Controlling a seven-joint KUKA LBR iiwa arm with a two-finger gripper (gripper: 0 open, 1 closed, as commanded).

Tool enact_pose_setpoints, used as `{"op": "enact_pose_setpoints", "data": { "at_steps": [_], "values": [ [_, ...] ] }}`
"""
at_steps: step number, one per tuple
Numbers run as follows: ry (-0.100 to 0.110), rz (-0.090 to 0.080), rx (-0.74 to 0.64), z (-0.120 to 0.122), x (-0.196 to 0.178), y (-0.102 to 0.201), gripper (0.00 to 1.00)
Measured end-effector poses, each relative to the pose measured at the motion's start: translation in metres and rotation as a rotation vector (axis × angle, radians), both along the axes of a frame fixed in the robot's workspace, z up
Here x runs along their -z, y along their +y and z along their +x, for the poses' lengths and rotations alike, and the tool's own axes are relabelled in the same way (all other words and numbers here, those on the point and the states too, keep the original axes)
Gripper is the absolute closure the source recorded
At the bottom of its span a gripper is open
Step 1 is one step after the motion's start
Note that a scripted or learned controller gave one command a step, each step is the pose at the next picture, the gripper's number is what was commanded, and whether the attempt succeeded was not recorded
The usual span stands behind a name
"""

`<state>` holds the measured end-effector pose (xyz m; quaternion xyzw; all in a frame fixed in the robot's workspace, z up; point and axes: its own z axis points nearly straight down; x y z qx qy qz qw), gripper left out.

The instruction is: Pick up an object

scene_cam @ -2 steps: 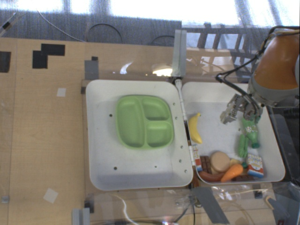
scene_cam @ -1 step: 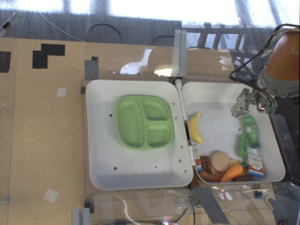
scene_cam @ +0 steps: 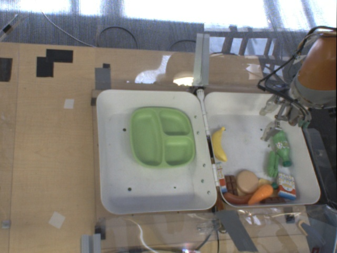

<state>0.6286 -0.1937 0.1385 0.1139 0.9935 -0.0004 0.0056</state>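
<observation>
Green bottle (scene_cam: 277,153) just below end effector (scene_cam: 281,121)

Below my hand (scene_cam: 284,121) the green bottle (scene_cam: 278,152) blocks the way; beyond it toys crowd the right bin's (scene_cam: 239,115) near corner, perhaps touching. Toward the banana (scene_cam: 219,144), bare floor lies open.

Pale wooden bench (scene_cam: 47,157) under bright glare, dark ribbed backdrop (scene_cam: 147,30) behind.

No lettering, brand, number or sign can be read anywhere; the print on the small carton (scene_cam: 287,185) at lower right is too blurred.
</observation>
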Motion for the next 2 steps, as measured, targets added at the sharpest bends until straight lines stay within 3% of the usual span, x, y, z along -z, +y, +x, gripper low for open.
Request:
{"op": "enact_pose_setpoints", "data": {
  "at_steps": [1,2],
  "values": [
    [-0.002,0.001,0.164,-0.01,0.05,-0.011,0.0],
    [-0.001,0.004,0.358,-0.038,0.05,-0.012,0.0]
  ]
}}
